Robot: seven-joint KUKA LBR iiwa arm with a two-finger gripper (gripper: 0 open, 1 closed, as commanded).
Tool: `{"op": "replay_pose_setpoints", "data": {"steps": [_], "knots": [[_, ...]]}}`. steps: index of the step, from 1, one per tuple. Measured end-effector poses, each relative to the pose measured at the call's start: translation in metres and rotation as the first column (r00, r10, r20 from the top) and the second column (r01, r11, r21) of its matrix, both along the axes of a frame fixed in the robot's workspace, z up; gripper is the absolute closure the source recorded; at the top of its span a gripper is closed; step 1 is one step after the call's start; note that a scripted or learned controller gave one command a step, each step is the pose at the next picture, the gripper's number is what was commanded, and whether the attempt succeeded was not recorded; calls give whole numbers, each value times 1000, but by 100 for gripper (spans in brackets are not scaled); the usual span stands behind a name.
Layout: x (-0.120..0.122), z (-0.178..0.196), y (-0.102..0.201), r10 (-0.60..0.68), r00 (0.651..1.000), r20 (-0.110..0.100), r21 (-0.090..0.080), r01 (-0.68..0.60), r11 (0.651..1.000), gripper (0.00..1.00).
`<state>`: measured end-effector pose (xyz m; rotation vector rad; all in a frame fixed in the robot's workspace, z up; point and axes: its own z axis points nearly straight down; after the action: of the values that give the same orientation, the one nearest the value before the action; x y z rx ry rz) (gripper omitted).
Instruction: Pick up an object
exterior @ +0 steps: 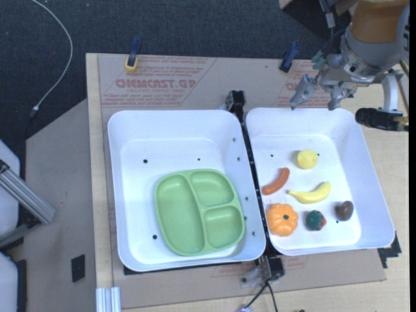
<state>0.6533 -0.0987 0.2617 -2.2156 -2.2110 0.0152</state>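
open gripper [320,99] above lemon [307,159], sausage [275,181]

We see the arm [376,18] coming in from the top right corner, its orange band uppermost and the grey wrist below it pointing down. Our gripper [320,97] hangs at the wrist's lower left end, over the bench just beyond the far edge of the right bin [370,148]. Its two grey fingers [303,94] are spread apart, tips pointing down, with nothing between them.
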Motion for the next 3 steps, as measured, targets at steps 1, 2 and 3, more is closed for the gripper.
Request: {"op": "replay_pose_setpoints", "data": {"steps": [1,2,3], "knots": [[2,9,0,2,1000,14,-1,-2,1000,0],[1,-35,5,2,1000,10,-1,-2,1000,0],[8,-87,-1,1,1000,8,-1,-1,1000,0]]}}
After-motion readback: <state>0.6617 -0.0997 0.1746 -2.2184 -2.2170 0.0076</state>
